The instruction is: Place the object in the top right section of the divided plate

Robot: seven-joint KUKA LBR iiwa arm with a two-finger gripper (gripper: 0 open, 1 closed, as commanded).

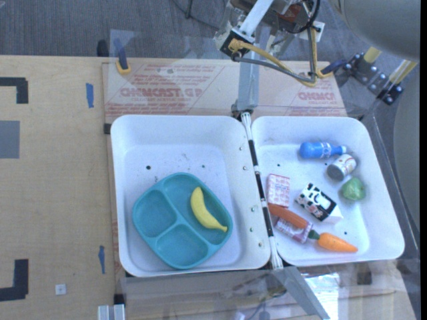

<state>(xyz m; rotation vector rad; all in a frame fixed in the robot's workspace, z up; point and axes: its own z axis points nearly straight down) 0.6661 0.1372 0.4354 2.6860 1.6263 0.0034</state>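
A teal divided plate lies in the left bin, toward its front. A yellow banana rests in the plate's upper right section, pointing from back to front right. The plate's other two sections hold nothing. My gripper is raised behind the bins, near the top edge of the camera view, well away from the plate and the banana. The grey arm fills the top right corner.
The right bin holds a blue bottle, a small can, a green lump, a red and white packet, a black and white carton and a carrot. Cables hang behind the bins.
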